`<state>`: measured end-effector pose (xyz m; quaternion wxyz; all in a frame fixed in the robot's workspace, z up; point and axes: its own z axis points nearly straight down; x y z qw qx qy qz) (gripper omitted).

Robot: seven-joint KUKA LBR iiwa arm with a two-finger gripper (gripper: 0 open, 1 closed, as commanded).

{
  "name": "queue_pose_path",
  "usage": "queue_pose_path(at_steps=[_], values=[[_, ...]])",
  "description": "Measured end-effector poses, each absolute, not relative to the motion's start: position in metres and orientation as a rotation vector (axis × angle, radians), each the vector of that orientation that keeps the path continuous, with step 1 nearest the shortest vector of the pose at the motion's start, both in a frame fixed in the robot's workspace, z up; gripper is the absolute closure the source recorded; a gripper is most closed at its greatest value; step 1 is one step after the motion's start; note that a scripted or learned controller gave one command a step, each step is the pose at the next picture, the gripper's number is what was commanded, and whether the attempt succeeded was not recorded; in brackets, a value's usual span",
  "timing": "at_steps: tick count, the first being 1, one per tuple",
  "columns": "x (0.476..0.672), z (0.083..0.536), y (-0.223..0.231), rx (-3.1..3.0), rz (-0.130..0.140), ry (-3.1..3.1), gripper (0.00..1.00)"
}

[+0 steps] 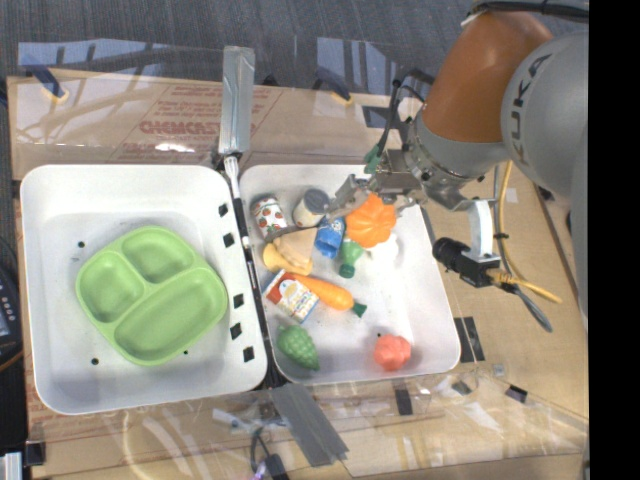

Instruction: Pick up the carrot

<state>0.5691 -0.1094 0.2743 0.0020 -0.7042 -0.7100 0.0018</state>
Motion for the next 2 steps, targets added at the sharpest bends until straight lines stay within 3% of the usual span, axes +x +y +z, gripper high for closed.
queue_pose_path(at_steps=[1, 2], values=[[0.533, 0.243, -0.133, -2.336, 0.005, -2.095, 0.00], [0.475, 0.123, -0.102, -2.273, 0.006, -2.160, 0.00]])
